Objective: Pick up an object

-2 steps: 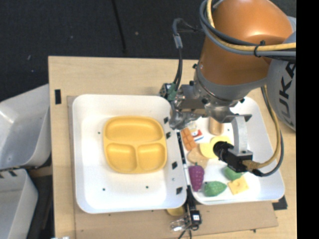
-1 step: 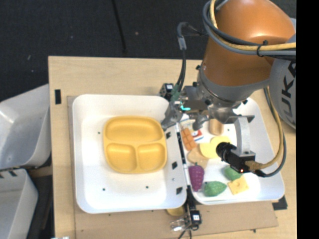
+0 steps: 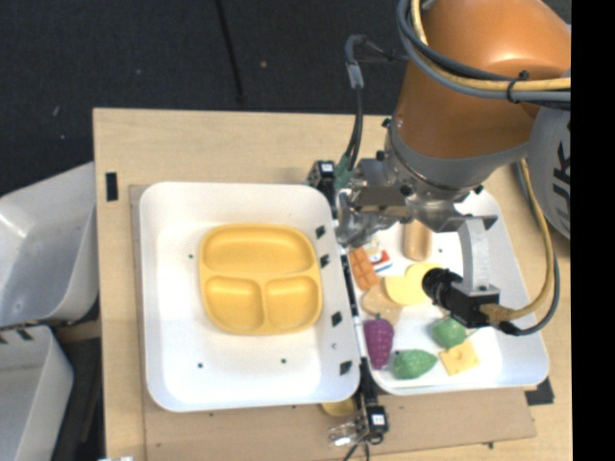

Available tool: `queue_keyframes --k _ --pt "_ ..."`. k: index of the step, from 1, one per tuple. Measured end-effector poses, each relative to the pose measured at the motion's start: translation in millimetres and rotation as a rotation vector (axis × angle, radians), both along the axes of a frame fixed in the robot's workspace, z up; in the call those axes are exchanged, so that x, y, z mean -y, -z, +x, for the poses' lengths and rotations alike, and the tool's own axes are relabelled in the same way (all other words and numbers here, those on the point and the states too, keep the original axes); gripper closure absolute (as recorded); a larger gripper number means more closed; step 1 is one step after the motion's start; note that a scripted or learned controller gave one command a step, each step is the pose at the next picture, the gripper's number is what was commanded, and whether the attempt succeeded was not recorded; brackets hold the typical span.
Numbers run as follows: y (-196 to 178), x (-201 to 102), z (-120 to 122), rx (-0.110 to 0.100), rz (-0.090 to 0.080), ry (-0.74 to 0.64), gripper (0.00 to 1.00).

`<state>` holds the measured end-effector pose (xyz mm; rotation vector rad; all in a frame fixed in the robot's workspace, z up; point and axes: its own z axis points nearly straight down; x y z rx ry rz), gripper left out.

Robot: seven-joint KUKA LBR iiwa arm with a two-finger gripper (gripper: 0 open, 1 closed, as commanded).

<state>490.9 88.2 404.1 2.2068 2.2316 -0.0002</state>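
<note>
An object to pick must come from the right bin point(image 3: 519, 349), where we see the gripper point(image 3: 357, 221) low at the left wall; whether it grips anything we cannot tell. Just below it lies an orange carrot point(image 3: 361, 267), likely the target. Beyond sit a purple grape bunch point(image 3: 379, 340) and green pieces point(image 3: 414, 363). The left bin point(image 3: 163, 373) holds a yellow divided tray point(image 3: 259, 278), presumably for drop-offs.
</note>
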Motion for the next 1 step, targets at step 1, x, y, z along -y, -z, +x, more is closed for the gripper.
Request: queue_keyframes --k 1 --pt "20.2 46.7 -0.7 -0.001 0.000 0.012 1.00"
